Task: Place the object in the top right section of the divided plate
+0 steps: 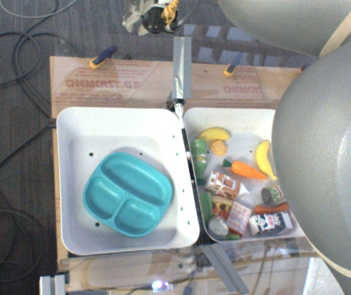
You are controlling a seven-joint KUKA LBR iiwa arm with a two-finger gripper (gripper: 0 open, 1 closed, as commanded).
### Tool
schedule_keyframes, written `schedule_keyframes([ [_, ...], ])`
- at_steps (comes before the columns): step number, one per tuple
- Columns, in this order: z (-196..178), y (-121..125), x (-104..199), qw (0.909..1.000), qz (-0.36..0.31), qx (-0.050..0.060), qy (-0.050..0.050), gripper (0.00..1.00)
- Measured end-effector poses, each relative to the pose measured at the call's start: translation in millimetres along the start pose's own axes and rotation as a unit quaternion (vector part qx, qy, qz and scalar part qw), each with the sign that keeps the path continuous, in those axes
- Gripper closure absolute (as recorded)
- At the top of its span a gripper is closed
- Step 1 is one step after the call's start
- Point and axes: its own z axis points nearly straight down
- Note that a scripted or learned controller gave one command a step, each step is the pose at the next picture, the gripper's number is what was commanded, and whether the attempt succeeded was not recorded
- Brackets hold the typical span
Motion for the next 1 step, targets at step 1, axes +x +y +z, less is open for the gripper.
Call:
schedule_keyframes([
  [1, -8.1, 0.6, -0.4, 1.0000, 0.000, -0.001, -0.004, 1.00],
])
